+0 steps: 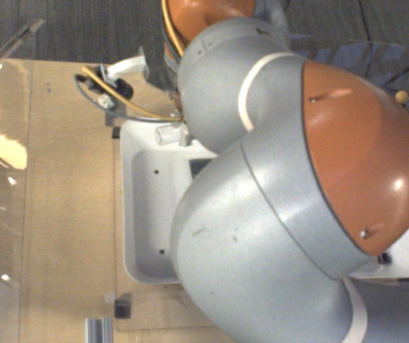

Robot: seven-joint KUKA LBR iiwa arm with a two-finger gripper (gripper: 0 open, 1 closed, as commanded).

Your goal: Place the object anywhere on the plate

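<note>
The grey and orange arm [290, 170] bulks across most of the camera view and hides most of the white bin [144, 213]. Just the bin's left wall and a strip of its floor show to the left of the arm. The wrist end with its cables [115, 84] sits above the bin's top left corner, over the wooden bench. The arm covers the bin's contents, so I see neither the object nor the plate.
The wooden bench [47, 191] stretches to the left of the bin. A small dark block [122, 307] and a metal bracket [99, 329] sit at the bench's lower edge. Grey carpet [69, 6] lies at the top.
</note>
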